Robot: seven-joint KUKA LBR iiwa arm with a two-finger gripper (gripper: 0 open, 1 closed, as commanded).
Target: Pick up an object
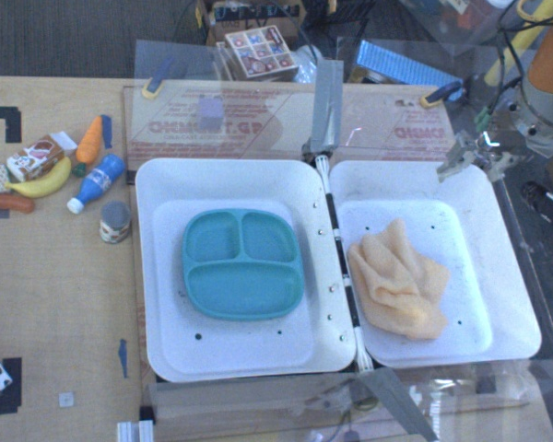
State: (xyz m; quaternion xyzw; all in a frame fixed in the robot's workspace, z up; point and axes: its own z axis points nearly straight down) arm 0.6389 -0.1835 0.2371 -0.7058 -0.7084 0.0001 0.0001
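A crumpled beige cloth (398, 283) lies in the right bin (498, 256), toward its left and front. A teal divided plate (243, 263) rests in the middle of the left bin (157, 247). My gripper (475, 152) hangs over the far right corner of the right bin, well up and right of the cloth. Its fingers look spread, with nothing between them.
Toy food, a blue bottle (96, 182) and a small can (115, 221) lie on the wooden bench left of the bins. A clear panel (258, 122) stands behind both bins, with boxes and cables beyond it.
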